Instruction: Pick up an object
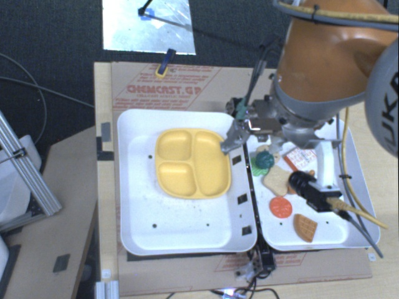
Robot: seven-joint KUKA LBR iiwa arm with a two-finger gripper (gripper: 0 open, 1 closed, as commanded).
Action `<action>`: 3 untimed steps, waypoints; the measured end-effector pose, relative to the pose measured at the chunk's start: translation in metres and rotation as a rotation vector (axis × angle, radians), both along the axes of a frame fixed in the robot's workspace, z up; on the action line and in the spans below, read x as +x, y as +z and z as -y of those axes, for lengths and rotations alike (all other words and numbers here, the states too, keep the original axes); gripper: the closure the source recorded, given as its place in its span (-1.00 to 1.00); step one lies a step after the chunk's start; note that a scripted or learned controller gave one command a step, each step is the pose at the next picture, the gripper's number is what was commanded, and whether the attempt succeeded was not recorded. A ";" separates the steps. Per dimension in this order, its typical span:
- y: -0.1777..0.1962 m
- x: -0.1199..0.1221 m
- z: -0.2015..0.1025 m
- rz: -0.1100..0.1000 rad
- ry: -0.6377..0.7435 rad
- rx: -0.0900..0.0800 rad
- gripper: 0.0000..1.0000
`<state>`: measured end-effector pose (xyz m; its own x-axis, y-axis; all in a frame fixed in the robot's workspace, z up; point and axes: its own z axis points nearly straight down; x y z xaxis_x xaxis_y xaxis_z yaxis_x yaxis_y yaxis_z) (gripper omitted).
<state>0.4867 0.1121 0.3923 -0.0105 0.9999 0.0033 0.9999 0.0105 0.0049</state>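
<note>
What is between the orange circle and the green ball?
A tan, bread-shaped piece lies between the orange circle and green ball, seen in the camera view.

Bench surroundings, beyond the bins and their contents.
We note a cardboard sheet (168,89) with red lettering under the bins, a yellow-and-blue clip (165,63) at its far edge, a shiny foil panel (148,16) beyond it, and aluminium framing (22,161) at left.

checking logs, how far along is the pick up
Nothing looks picked up yet. The gripper is low over the right rim of the yellow divided plate in the left bin, nothing visible between its fingers. Grasping and lifting remain; the small items lie in the right bin.
</note>
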 end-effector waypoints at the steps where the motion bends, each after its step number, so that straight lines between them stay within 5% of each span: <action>1: 0.010 0.001 0.004 0.002 0.000 -0.002 1.00; 2: 0.009 0.001 0.004 0.000 0.000 -0.003 -1.00; 3: 0.020 0.002 0.004 0.003 0.006 -0.002 1.00</action>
